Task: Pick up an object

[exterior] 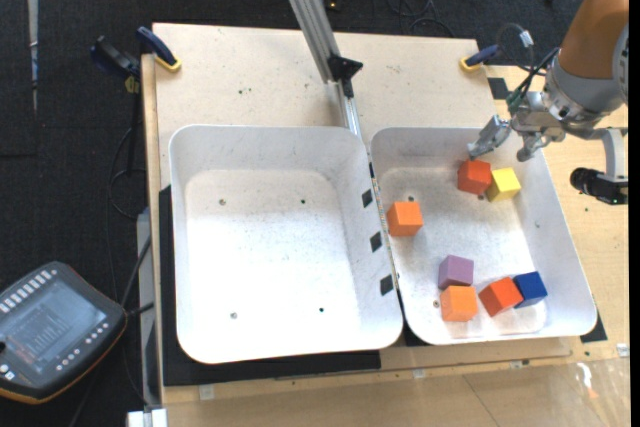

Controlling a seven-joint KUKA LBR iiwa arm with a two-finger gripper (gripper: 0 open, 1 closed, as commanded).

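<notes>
With its fingers spread and empty, the gripper (507, 141) hovers just above the red cube (474, 176), which touches the yellow cube (505, 182), so it should drop squarely over the red cube before closing.

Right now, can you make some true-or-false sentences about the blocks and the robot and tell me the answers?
1. All the blocks lie in the right bin. True.
2. The yellow block touches an orange block. True.
3. The purple block is in the left bin. False: it is in the right bin.
4. The end effector holds the blue block. False: that block lies in the bin, away from the end effector.
</notes>
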